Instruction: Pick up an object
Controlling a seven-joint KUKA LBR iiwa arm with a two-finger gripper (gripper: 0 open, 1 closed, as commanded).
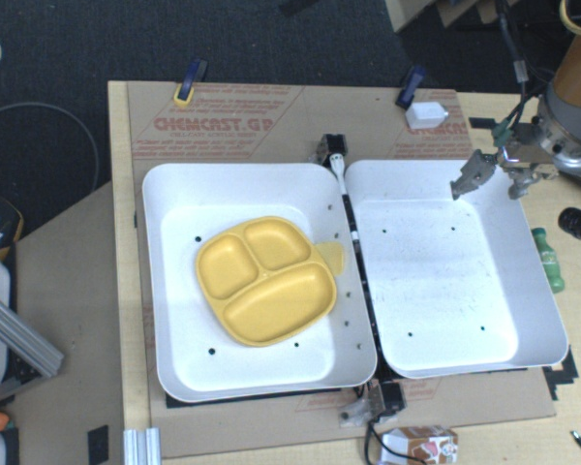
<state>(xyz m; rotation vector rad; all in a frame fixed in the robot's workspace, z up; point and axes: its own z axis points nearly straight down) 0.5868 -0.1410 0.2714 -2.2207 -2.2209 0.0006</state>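
Observation:
A yellow three-compartment plate [264, 279] lies flat in the left bin [165, 201], a little right of its middle. A small pale yellow piece [331, 256] pokes out from under the plate's right edge. My gripper [494, 182] hangs over the far right corner of the right bin [445, 289], well away from the plate. Its two fingers [470, 176] are spread apart, open, with nothing between them.
A green object [550, 260] lies on the bench just outside the right bin's right wall. A white clamp [426, 115] and a blue clip [189, 82] sit at the cardboard's far edge. Cables and a small packet [421, 446] lie below the bins.

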